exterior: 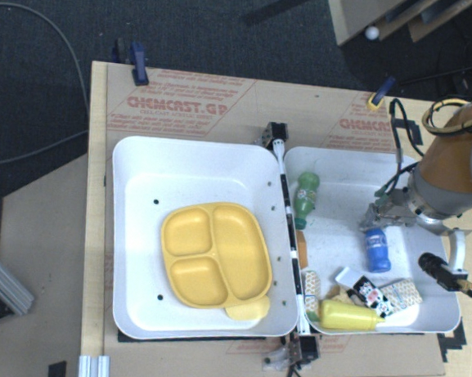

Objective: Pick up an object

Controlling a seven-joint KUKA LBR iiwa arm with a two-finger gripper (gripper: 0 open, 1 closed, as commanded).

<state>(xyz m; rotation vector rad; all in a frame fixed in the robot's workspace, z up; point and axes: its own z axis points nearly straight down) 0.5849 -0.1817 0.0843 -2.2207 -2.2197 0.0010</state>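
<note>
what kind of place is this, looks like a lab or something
Most likely a robot lab or test bench. A robot arm reaches over two white bins clamped to a board, household items such as a yellow divided plate and a blue bottle serve as practice objects, and loose cables run across dark carpet.

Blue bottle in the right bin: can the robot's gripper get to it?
Probably yes. The gripper hangs right above the blue bottle, which lies apart from the other things with nothing on top.

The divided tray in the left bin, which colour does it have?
The divided tray is plain yellow, seen clearly in the camera view, lying in the left bin.
</note>
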